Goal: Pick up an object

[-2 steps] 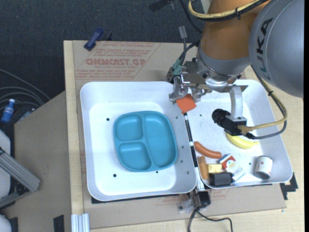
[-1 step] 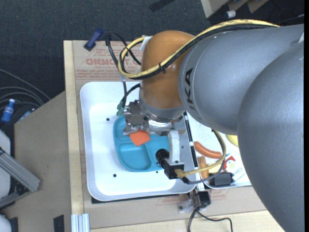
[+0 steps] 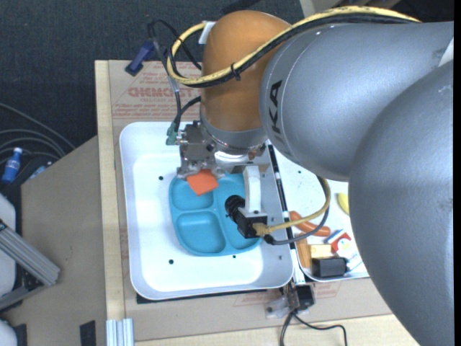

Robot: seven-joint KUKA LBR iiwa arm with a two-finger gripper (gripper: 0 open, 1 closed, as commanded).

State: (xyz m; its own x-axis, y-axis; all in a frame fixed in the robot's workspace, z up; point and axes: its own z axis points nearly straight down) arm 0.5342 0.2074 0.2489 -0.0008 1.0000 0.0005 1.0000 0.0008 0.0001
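Arm's right down over the left white bin point(image 3: 144, 193), gripper point(image 3: 204, 170) sitting at the far end of the blue divided tray point(image 3: 205, 229), and an orange block point(image 3: 202, 183) lies on that tray just beneath it; can't tell its grip from here

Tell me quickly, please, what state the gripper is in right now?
Gripper: cannot be told; it sits low over the blue tray beside an orange piece.
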